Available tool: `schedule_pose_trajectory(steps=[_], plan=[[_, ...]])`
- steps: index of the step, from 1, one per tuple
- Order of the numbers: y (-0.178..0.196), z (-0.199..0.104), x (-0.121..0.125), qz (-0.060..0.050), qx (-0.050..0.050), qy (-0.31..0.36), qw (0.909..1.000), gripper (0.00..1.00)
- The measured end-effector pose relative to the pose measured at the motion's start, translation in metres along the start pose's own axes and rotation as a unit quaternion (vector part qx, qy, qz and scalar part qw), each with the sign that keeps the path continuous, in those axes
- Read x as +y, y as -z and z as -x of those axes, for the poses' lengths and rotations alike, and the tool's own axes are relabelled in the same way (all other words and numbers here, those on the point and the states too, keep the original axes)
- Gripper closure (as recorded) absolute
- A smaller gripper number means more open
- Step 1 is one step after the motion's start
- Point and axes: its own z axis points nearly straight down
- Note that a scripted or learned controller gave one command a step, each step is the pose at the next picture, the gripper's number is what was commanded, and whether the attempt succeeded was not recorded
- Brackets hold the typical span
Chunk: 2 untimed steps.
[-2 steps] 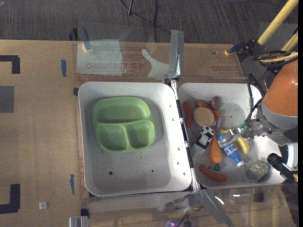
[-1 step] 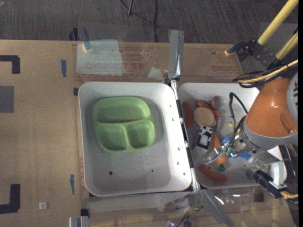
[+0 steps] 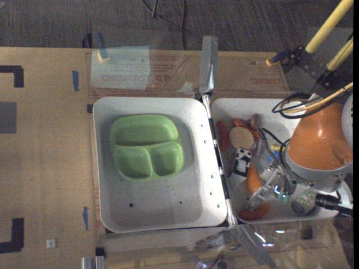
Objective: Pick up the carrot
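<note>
Grey arm [image 3: 320,144] from the right, end effector [image 3: 268,188] lowered, tilted leftward.

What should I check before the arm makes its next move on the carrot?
1. Orange carrot lies in the right white bin: ok.
2. Claw sits beside the carrot's lower end: ok.
3. Carrot held by the claw: cannot tell.
4. Room around the carrot: not ok; black-and-white toy cow and red sausage-shaped piece crowd it.
5. Cables drape near the carrot: not ok.
6. Green divided plate rests apart in the left white bin: ok.
</note>
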Motion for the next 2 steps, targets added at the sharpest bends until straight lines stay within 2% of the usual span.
schedule_pose_trajectory(steps=[1, 2], plan=[[-0.0007, 0.0012, 0.0132, 0.001, -0.004, 0.018, 0.9998, 0.00], [-0.0008, -0.0062, 0.0127, 0.002, -0.004, -0.076, 0.9971, 0.00]])
